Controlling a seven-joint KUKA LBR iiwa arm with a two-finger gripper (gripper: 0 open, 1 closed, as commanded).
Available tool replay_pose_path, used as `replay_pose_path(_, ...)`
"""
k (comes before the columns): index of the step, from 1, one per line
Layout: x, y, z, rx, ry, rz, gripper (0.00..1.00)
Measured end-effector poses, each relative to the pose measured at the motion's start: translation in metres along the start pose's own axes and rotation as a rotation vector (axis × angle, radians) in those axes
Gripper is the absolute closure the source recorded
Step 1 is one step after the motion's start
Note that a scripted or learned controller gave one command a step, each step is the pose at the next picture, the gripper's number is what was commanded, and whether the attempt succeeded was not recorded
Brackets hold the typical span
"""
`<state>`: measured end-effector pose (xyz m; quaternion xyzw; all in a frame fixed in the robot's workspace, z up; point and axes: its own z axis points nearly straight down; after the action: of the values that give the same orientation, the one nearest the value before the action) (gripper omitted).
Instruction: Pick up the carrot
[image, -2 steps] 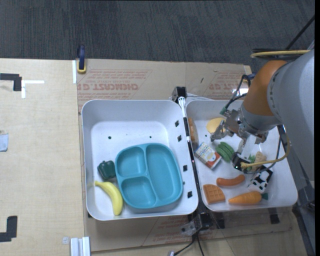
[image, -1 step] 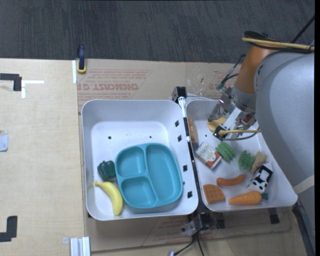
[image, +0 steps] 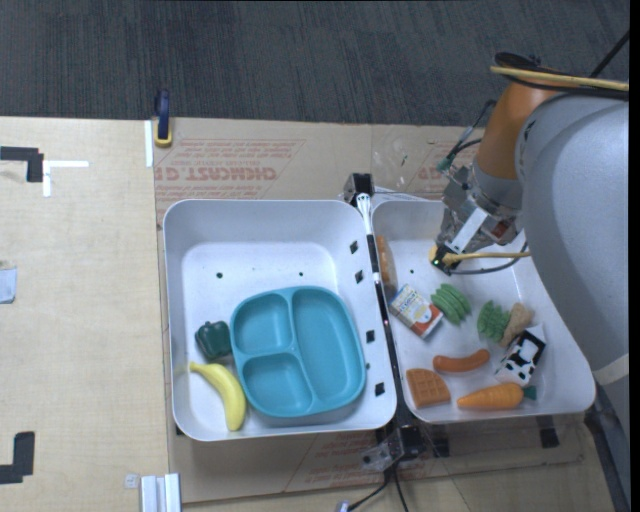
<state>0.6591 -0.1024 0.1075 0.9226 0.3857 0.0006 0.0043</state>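
the grey arm (image: 580, 240) runs off the right edge, so its base and most of its body are cut away, and its bulk covers the right bin's (image: 400, 215) far right wall and corner. the gripper (image: 445, 257) sits too small and dark at its tip to tell how the fingers stand. a thin tan item (image: 386, 265) along the right bin's left wall is too narrow to name. the label on the small carton (image: 416, 308) is too small to read. the black-and-white object (image: 522, 357) is partly tucked behind the pale stick-shaped item (image: 517, 322), and neither can be identified.
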Motion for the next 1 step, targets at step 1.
replay_pose_path(1, -0.0006, -0.0028, 0.0049, 0.009, -0.003, -0.001, 0.00)
